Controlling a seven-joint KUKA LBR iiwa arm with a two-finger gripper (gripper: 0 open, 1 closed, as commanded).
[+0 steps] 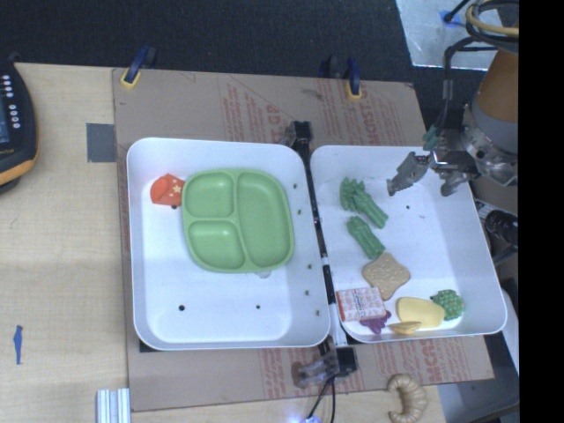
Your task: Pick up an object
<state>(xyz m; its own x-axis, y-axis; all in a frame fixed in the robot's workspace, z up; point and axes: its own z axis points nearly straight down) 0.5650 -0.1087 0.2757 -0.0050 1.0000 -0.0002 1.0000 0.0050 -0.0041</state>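
The claw (429,174) hangs over the upper right part of the right bin (458,263), at the right of the frame, with its two fingers spread apart and nothing between them. One dark finger (405,174) slants down toward the left; the other sits near the bin's right rim.

The things to pick lie in the right bin's left and lower parts. A green ridged piece (362,197) lies in the upper left of that bin, its long axis running from upper left to lower right. Just below it a second green piece (364,235) lies along much the same diagonal — the two are close, end to end, though whether they touch cannot be told. Lower down sits a tan cracker-like piece (386,274), and below that, at the bin's lower edge, a small red-and-white packet (360,303) with something purple (374,323) beside it. To the right of these a yellow piece (419,313) lies with its long axis roughly left to right, touching a small green bumpy piece (448,302).

The left bin (167,307) holds a green divided plate (238,219) and, just left of it, a red object (166,189). Both bins rest on the worktop (62,271).
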